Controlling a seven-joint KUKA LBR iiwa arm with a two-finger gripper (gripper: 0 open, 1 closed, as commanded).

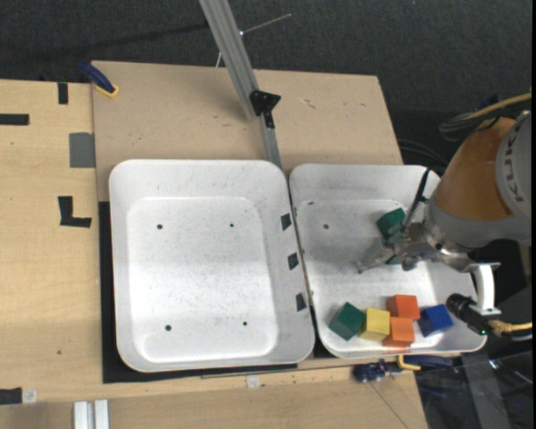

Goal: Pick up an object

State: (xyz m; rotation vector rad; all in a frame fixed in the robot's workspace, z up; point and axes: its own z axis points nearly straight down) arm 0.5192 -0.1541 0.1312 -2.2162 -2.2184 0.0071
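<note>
The green block [392, 221] sits in the right bin [357, 186], touching the gripper [395, 247], whose fingers' state I cannot tell; it looks small, rigid and light, probably smooth-sided, so a squeeze across two opposite flat faces should suit best.

Wooden bench [339, 114] across frame, bearing two white bins: left bin [125, 239] at centre, right bin [339, 181] touching it. Black mat [107, 329] under left bin. Tape marks [71, 211] far left.
</note>
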